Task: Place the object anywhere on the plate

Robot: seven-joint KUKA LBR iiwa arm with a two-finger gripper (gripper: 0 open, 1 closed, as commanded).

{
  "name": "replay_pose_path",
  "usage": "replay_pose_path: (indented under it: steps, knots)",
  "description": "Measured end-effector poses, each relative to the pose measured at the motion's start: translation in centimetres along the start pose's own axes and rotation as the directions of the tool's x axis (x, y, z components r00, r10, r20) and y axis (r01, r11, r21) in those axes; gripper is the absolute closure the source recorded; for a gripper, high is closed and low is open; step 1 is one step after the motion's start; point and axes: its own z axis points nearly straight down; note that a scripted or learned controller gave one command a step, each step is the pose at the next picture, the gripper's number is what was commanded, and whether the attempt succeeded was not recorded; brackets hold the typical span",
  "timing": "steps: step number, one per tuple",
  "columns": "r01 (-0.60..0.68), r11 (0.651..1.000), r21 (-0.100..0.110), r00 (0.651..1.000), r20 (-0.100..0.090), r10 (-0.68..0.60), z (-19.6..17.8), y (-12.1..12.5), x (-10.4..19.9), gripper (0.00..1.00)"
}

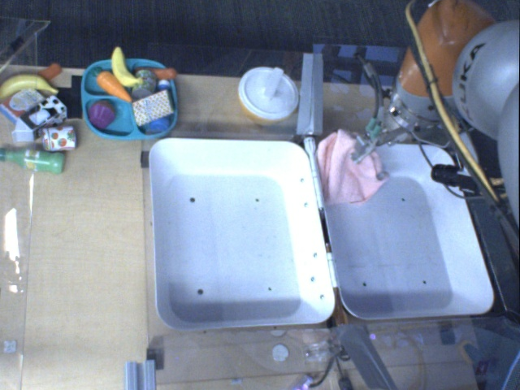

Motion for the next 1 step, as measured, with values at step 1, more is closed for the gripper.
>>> replay_pose_path:
  steps: [1]
  knots:
    - [0.006, 1.0, 0.0, 1.0, 0.0, -0.006, -4.01, 0.26, 0.08, 1.0]
